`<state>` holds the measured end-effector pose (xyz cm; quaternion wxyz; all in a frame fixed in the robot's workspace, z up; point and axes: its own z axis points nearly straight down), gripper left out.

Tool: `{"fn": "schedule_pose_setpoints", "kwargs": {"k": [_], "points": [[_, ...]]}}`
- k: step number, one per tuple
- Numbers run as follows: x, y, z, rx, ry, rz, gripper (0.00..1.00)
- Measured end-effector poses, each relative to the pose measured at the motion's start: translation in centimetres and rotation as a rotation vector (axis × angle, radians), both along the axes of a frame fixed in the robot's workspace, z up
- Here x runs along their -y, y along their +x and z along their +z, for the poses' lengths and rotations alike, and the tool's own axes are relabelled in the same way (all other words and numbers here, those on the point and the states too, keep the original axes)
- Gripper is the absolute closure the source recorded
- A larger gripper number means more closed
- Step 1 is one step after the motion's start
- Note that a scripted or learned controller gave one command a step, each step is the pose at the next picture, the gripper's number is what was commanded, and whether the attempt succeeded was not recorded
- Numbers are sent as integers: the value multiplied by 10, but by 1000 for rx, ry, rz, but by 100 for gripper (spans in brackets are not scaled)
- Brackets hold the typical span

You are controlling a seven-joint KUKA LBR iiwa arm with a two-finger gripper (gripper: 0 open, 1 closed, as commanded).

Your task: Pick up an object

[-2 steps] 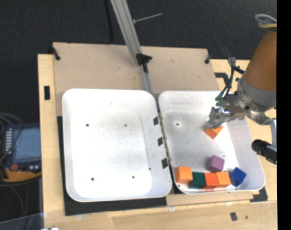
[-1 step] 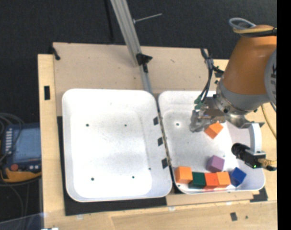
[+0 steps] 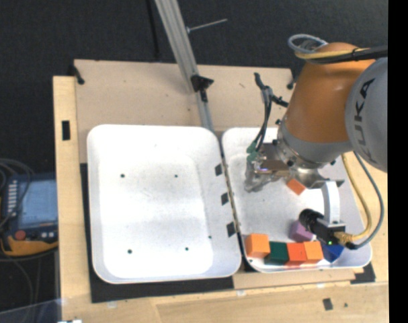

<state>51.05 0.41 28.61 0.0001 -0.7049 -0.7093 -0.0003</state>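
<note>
My gripper [image 3: 259,178] hangs over the upper left part of the right bin [image 3: 271,210], under the orange wrist band. I see nothing between its fingers. An orange block [image 3: 295,187] shows just right of it, partly under the wrist. Along the bin's front wall lie an orange block [image 3: 259,244], a green block [image 3: 278,252], two more orange blocks [image 3: 304,252] and a blue block [image 3: 332,250]. A purple block [image 3: 300,231] sits just behind them.
The left bin [image 3: 153,200] lies beside the right one, split by a ridge with black clips. A metal pole [image 3: 180,42] slants up from the bench behind the bins. Cables and a black fitting [image 3: 318,224] hang at the right bin's right side.
</note>
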Motion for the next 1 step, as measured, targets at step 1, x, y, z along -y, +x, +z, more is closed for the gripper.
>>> {"fn": "schedule_pose_setpoints", "kwargs": {"k": [1], "points": [[-45,-1,-29,-4,0,0,100]]}}
